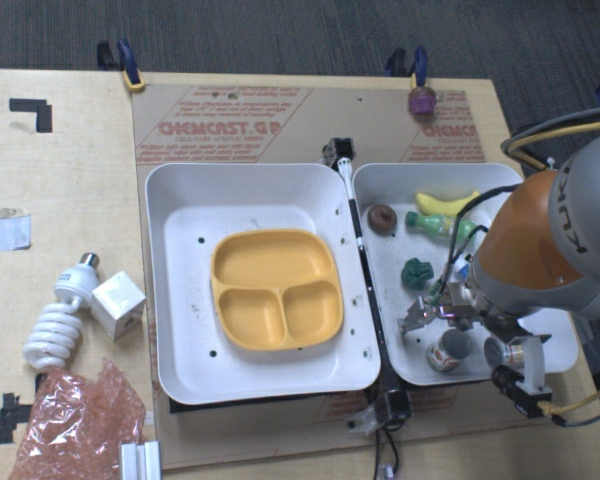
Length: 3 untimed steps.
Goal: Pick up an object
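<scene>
Where the claw [432, 320] hangs, 1 smooth yellow banana [442, 203] curves nearby.

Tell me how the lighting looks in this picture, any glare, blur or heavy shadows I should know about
Camera view: light is even and soft, with only faint shadow along the inner walls of the left bin; the yellow tray reads sharp, with no strong glare; the white bin floors are bright but not blown out; the gripper in the right bin looks slightly soft; the small things near it are hard to make out.
</scene>
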Tool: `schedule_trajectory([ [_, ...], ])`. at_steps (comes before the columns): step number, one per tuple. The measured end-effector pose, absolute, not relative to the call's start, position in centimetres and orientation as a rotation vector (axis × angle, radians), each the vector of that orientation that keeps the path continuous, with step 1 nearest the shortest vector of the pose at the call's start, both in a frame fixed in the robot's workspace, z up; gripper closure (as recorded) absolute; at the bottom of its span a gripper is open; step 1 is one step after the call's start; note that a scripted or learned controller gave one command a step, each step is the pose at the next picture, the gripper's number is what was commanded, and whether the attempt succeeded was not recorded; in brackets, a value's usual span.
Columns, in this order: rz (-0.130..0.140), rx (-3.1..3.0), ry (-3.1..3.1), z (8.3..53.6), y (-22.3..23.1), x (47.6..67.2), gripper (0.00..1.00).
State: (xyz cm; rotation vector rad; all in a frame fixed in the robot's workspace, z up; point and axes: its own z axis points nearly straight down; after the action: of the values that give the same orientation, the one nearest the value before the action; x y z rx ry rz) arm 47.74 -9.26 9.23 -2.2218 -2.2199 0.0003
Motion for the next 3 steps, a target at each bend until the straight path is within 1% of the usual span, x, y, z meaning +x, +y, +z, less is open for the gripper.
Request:
schedule_trajectory([
  [3, 0.0, -2.222, -2.22, 9.23, -9.27, 47.75, 0.0],
])
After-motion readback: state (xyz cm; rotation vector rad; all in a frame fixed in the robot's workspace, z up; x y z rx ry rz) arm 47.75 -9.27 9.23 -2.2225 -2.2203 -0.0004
